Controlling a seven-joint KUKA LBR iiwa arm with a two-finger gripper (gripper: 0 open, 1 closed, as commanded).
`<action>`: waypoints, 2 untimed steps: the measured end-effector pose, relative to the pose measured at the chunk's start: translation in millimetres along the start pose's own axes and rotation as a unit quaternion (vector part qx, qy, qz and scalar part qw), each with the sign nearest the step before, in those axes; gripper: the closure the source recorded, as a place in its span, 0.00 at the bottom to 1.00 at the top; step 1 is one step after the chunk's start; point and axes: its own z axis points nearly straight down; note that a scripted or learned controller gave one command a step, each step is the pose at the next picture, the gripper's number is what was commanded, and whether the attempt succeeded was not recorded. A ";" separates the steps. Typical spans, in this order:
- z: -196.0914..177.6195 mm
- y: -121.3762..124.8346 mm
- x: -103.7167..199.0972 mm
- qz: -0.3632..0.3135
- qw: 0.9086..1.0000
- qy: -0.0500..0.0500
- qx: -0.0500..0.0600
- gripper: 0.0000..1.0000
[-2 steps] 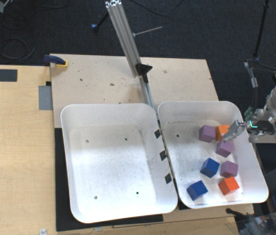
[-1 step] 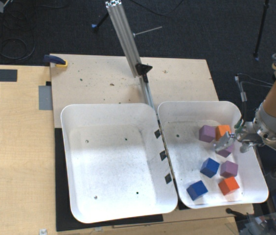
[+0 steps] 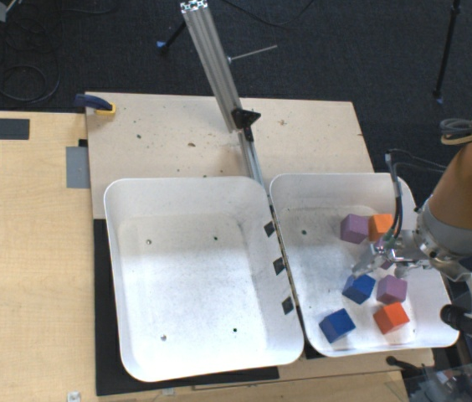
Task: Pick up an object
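Note:
Several small blocks lie in the right bin. A purple block and an orange block sit side by side toward the back. Nearer the front are a blue block, a second purple block, a red-orange block and another blue block. My gripper reaches in from the right and hangs low in the middle of the group, just in front of the orange block and just behind the blue and purple pair. No block visibly sits in its grasp.
The left bin stands beside the right one, with a row of black clips along their shared wall. A slanted aluminium pole rises behind the bins. A blue and yellow clamp lies at the bench's back left.

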 end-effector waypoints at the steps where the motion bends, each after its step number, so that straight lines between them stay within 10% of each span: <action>1: 48.5 -4.4 -8.8 0.001 1.000 -0.005 -0.009 0.00; 2: 35.5 -2.8 -8.2 0.003 1.000 -0.003 -0.011 1.00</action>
